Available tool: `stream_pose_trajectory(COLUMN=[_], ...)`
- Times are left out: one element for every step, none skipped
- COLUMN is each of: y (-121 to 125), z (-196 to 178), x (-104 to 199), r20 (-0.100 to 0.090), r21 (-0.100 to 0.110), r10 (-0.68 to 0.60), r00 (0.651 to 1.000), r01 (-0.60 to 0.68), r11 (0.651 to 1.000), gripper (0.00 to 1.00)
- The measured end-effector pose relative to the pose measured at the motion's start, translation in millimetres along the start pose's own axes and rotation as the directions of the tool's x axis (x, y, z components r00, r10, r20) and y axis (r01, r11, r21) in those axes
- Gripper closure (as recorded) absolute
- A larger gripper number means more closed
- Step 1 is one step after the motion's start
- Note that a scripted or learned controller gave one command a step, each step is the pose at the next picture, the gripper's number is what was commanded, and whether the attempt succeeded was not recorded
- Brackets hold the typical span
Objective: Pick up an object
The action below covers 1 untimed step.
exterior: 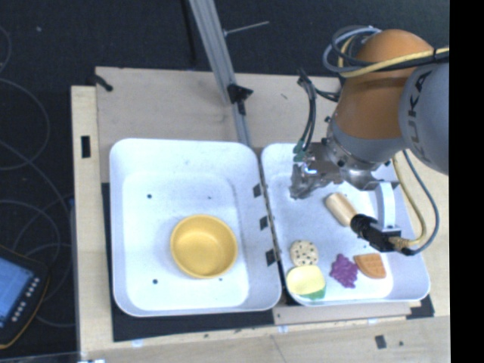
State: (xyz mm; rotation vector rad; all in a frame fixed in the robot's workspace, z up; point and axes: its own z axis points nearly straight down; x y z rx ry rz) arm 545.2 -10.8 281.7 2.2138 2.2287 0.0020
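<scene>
Pincer (pixel 301 181) hangs over the right bin's (pixel 404 290) upper left; I can't tell its state. My nearest object, the tan cylinder (pixel 339 207), lies just right of it.

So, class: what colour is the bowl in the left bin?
Yellow: the bowl shows plainly in the camera view, inside the left bin.

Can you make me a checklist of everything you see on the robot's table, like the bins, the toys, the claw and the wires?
Surface: wooden bench bearing left bin and right bin, side by side.
Job's things: yellow bowl in left bin; cookie, yellow-green round piece, purple grapes, orange wedge and tan roll in right bin.
Clutter: nothing seen.
Gripper: gripper over right bin's upper left.
Cables: black cable across right bin.
Surroundings: metal pole; screen at lower left.
</scene>
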Motion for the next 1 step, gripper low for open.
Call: stream_pose_trajectory(y=[-14.3], z=[2.2], x=[53.0], r20=[0.000], r21=[0.000], r10=[-0.001], r00=[1.000], r01=[0.001], r11=[1.000], gripper=[1.00])
